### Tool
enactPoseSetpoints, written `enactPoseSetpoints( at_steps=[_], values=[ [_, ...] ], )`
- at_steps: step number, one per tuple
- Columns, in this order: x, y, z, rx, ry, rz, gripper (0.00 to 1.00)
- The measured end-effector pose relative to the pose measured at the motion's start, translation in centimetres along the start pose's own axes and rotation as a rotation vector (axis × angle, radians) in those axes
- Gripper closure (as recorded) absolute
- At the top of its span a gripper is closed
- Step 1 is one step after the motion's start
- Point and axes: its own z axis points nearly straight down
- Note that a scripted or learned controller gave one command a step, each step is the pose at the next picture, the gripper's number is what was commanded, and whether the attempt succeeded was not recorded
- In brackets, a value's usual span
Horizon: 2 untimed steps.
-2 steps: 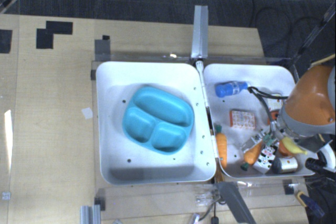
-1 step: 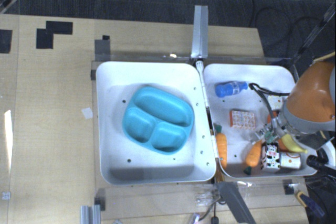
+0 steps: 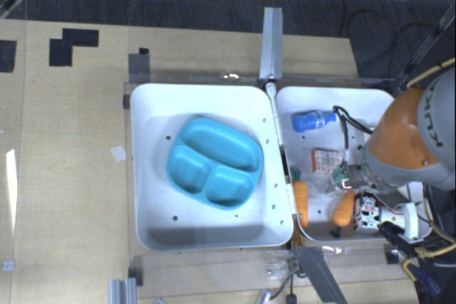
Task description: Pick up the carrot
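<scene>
Two shallow white bins are sitting side by side on the counter (image 3: 64,174). The left bin (image 3: 149,153) is carrying a blue divided tray (image 3: 214,161) with three compartments, lying near its centre and turned at a slant.

The right bin (image 3: 313,100) is carrying several items. A clear bottle with a blue cap (image 3: 313,120) is lying on its side near the bin's far left corner. A small printed packet (image 3: 326,161) is lying near the bin's centre. Two orange pieces are lying near the bin's near edge. The carrot (image 3: 301,202) is lying lengthwise against the bin's left wall, just beside the divider between the bins. A second, shorter orange piece (image 3: 344,210) is lying to its right, tilted, with a small dark item (image 3: 336,231) below it at the near edge.

The arm (image 3: 410,139) is reaching in from the right, with its orange band and grey wrist covering the right half of the right bin. The end effector (image 3: 354,190) is hanging just above the shorter orange piece, apart from the carrot at the left wall. Its opening width cannot be determined, since the wrist and cabling are hiding the tips. No item is visible in its grasp.

A metal bar (image 3: 271,43) is standing at the far edge between the bins.
</scene>
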Motion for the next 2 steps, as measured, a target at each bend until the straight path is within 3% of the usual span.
enactPoseSetpoints(
  at_steps=[1,2],
  values=[
    [-1.5,0.0,0.0,-0.005,0.003,-0.503,1.00],
    [-6.4,-0.6,0.0,-0.005,0.003,-0.770,1.00]
  ],
)
